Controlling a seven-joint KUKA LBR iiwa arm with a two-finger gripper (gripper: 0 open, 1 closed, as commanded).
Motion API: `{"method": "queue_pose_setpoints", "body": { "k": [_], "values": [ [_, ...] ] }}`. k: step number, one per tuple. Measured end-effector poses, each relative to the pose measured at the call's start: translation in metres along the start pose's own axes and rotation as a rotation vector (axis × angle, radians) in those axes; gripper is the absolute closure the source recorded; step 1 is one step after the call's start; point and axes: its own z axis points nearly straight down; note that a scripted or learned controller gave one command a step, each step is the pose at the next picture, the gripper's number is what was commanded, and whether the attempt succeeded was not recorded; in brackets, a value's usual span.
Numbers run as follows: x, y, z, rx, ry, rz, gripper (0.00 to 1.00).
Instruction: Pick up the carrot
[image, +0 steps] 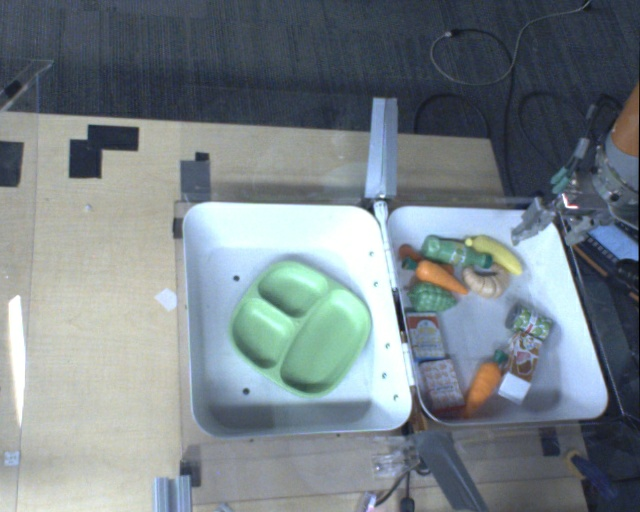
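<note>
Two carrots lie in the right bin (585, 385): one carrot (440, 276) near its upper left, long axis running left-right and slightly down, among a green bottle (452, 250) and banana (497, 253); another carrot (482, 384) near the front. The end effector (545, 212) hovers over the bin's upper right corner, so the nearer carrot lies to its left and slightly toward the front. Holding nothing.

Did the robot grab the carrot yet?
Not yet. Nothing looks done: one carrot lies near the top of the right bin, and another carrot lies near its bottom. The gripper hovers at the bin's top right corner. Reaching, grabbing and lifting are left.
</note>
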Motion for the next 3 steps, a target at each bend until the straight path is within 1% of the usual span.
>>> {"method": "queue_pose_setpoints", "body": {
  "k": [1,2,3],
  "values": [
    [0.099,-0.015,0.165,-0.007,0.002,0.214,0.00],
    [0.101,-0.012,0.153,-0.015,0.005,0.213,1.00],
    [0.060,-0.032,0.164,-0.008,0.003,0.414,1.00]
  ]
}}
